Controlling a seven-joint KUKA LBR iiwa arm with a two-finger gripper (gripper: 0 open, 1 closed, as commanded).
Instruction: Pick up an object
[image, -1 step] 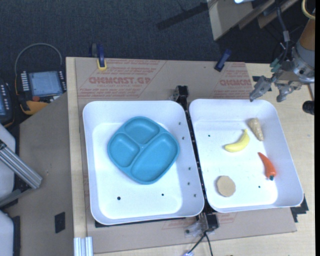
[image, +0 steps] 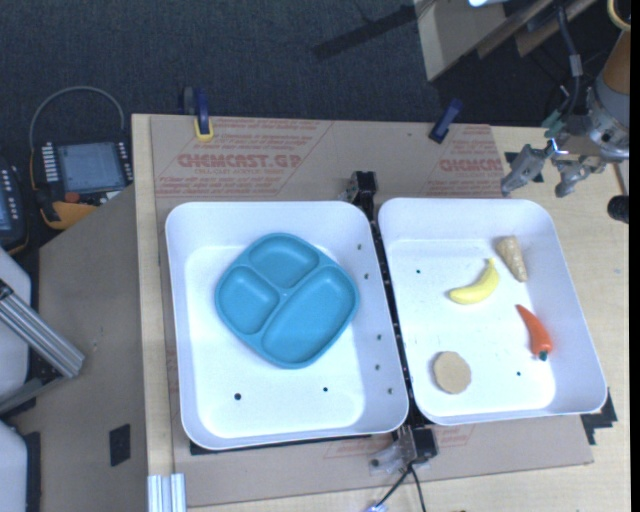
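The hand (image: 545, 168) hangs at about two o'clock in the view, above the cardboard-covered surface (image: 300, 160) just past the far rim of the right bin (image: 570, 395), and its two fingers are spread apart with nothing between them. Four small things lie in that right bin, any of them open to picking. A yellow banana (image: 475, 285) sits near the bin's middle, curving upward toward one o'clock. Just beside its upper tip, toward two o'clock, lies a pale tan piece (image: 513, 258) whose kind I cannot tell. An orange carrot (image: 534, 331) with a dark green end rests at about four o'clock from the banana, near the bin's right wall. A round tan cookie (image: 452, 373) lies at six o'clock from the banana, apart from the rest. The left bin (image: 190, 400) holds a blue divided plate (image: 287, 299) with three compartments, lying flat near its middle. At ten o'clock in the view a handheld control pad (image: 85, 168) with a screen rests on the floor, off the surface.
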